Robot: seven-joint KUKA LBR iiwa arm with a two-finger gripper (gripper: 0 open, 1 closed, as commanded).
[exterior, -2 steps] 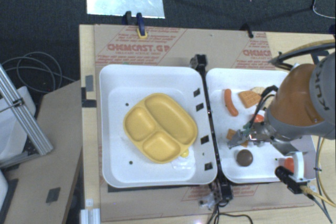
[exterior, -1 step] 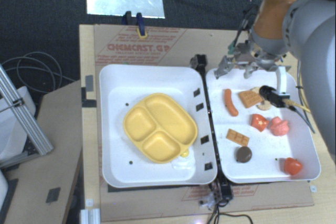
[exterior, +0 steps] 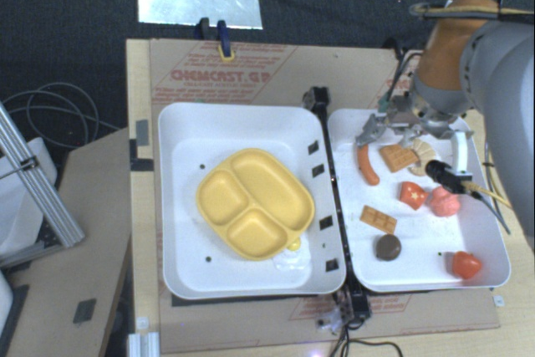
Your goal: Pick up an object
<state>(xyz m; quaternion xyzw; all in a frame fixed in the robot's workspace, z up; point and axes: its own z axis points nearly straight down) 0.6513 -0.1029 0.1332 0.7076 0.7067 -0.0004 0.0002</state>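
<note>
Partly hidden by the arm (exterior: 468, 46), the claw (exterior: 401, 125) (open or closed, unclear) hangs over the right bin (exterior: 493, 263).

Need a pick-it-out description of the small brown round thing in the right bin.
Start at the right bin, the one full of small toy food pieces. Go to its front half, left of centre: the brown round piece sits just in front of a flat tan cracker. It is the one dark, dome-shaped item among orange, red and pink ones.
</note>
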